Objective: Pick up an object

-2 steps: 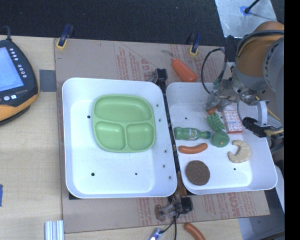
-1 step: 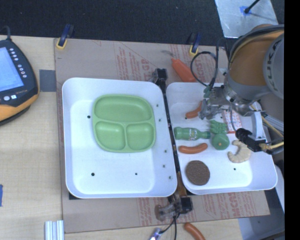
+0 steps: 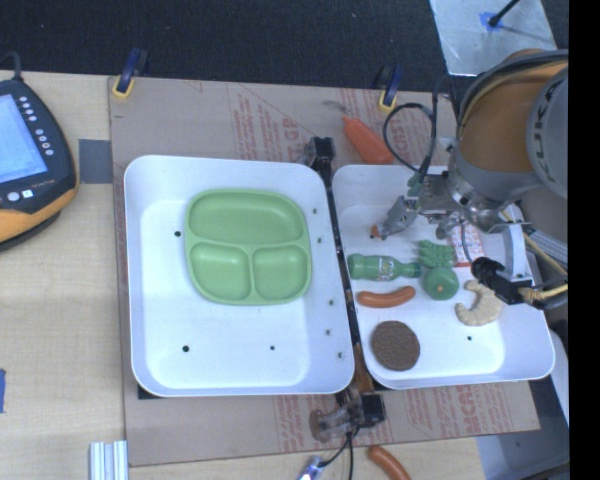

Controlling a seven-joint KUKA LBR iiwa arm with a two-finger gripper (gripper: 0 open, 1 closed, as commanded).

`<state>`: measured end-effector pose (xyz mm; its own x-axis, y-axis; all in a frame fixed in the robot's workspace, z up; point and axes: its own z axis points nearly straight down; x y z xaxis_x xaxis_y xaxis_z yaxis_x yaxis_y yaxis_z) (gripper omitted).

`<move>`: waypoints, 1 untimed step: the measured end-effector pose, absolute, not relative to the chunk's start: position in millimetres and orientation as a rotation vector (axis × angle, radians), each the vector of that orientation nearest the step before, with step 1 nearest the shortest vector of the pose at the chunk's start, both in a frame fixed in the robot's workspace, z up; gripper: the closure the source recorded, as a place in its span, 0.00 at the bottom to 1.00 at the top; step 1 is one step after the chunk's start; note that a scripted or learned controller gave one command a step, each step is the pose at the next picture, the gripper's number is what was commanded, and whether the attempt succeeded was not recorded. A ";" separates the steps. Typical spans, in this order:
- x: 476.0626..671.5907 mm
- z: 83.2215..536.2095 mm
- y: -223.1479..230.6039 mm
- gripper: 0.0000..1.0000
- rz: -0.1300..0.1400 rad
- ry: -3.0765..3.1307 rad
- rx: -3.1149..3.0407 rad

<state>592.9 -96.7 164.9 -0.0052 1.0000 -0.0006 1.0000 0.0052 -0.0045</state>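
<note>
Right-hand white bin point(image 3: 525, 363) on the counter point(image 3: 50, 318) holding the candidates for picking: a small green bottle point(image 3: 380, 266) lying on its side near the bin's left wall, a toy sausage point(image 3: 385, 296) just below it, a dark brown round cookie-like disc point(image 3: 394, 345) nearer the front, a green knobbed toy point(image 3: 439, 270) at centre, a beige curved piece point(image 3: 480, 306) to the right; left bin point(image 3: 160, 358) carrying a green divided plate point(image 3: 248, 245). Pincer point(image 3: 412, 211) hanging over the rear of the right bin, above and apart from the bottle, fingers hidden among cables, so impossible to tell how far open, and nothing visibly held. Probably light hard plastic, stiff, smooth and prone to rolling or slipping; best taken across the narrow width: bottle at mid-body, sausage across its middle; flat disc likely hardest to pinch.
</note>
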 end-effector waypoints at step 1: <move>571.8 94.1 -148.8 0.00 0.001 -2.230 -2.217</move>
<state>571.8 -148.8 94.1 -0.0058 1.0000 -0.0026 1.0000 0.0058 0.0015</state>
